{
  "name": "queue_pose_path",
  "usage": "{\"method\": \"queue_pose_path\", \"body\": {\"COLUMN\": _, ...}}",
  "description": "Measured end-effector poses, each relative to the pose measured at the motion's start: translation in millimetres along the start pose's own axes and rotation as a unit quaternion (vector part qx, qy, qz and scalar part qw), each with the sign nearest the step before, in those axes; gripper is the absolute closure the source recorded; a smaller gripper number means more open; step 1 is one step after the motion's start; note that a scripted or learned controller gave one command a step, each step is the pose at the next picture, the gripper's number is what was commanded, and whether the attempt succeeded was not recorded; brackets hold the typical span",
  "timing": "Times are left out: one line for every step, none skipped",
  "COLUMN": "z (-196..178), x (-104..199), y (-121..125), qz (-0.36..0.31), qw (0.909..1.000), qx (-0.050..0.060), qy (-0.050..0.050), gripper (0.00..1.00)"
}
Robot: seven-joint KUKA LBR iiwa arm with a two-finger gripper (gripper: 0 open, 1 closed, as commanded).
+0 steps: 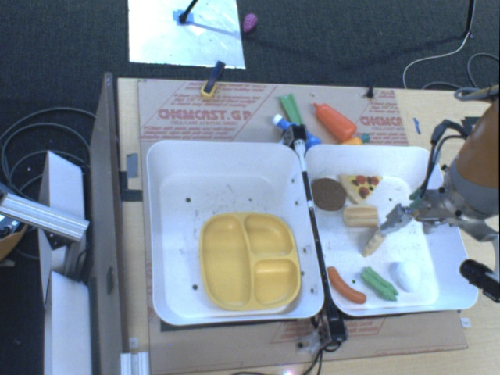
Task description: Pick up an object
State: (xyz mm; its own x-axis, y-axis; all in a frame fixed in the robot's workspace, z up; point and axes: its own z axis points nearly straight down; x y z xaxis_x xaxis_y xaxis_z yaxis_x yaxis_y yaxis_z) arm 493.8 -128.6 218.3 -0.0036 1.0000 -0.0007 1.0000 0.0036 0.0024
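While reaching in from the right, bent low over right bin (367, 153): grey arm (475, 192), orange band (483, 151) uppermost, wrist tilted down and leftward. Gripper (393, 219) aimed at bin's middle, just beside beige roll (359, 216) and just above pale stick (373, 244); contact impossible to judge. Clenched or released: cannot tell. Nearby in same bin: pizza slice (364, 184), brown disc (329, 194), red sausage (346, 284), green pod (379, 282), white egg (406, 276). Yellow tray (250, 260) in left bin (226, 158).
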Motion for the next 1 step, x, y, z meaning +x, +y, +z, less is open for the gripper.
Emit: {"method": "queue_pose_path", "body": {"z": 139.9, "x": 10.2, "y": 50.0, "qz": -0.001, "qw": 1.0000, "qx": -0.001, "qy": 0.000, "gripper": 0.00}}
